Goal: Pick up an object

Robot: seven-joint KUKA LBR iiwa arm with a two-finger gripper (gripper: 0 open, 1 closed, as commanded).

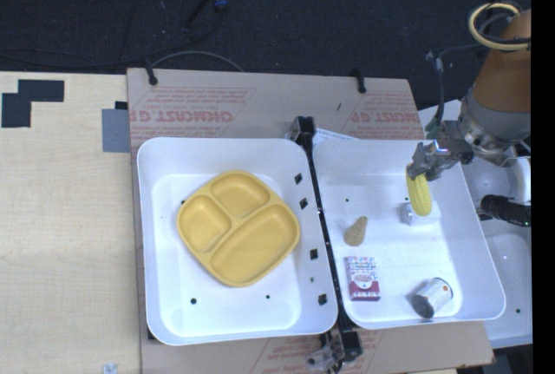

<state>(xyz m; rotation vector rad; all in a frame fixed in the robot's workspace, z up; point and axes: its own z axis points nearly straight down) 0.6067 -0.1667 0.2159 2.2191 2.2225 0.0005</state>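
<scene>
A corn cob (420,193) is being held upright in the right bin (486,277), its top end caught between the fingers of the gripper (425,166), which are pinched on it from above. The arm (499,95) is being reached in from the right, with its orange band above the wrist. The cob's lower end is being kept just above or against the bin floor; which of the two cannot be told from this slant. A small grey piece (406,213) is lying just beside that lower end.

The step in hand is judged to be the lift: the grasp is being made or has just been made, and the cob is not yet being carried clear of the bin.

Other things are lying apart from it in the same bin: a cone (355,231) near the divider, a small carton (362,278) below that, and a can (432,296) on its side toward the near corner. In the left bin (156,190) a yellow tray (238,227) is resting untouched.

For the next move, a straight upward pull is called for, with the pinch kept firm, since only the cob's tip is being gripped and a swing or slip is likely if the arm is moved sideways too soon.
</scene>
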